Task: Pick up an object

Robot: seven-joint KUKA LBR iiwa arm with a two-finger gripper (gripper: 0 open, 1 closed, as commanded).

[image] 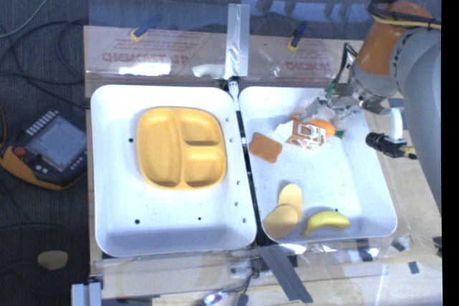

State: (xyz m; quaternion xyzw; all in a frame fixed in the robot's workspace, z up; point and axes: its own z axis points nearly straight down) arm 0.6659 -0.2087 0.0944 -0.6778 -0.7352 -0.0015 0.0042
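You are looking at a pick that is not yet made, as far as this view shows. The gripper (pixel 331 102) is hanging over the far part of the right bin (pixel 373 183), just beyond the small white and orange carton (pixel 310 135); whether it is touching the carton I cannot tell. Nothing is showing between the fingers, and whether they are apart or together I cannot tell.

Taking the carton as landmark: a flat, matte orange-brown slab (pixel 265 147) is lying just to its left; 2 pale yellow rounded pieces (pixel 285 210) are overlapping well nearer the camera; a smooth curved banana (pixel 327 222) is lying beside those. Far to its left, a glossy yellow 3-compartment tray (pixel 181 147) is sitting in the left bin (pixel 115 211).

Judgement: grasp and lift are both remaining.
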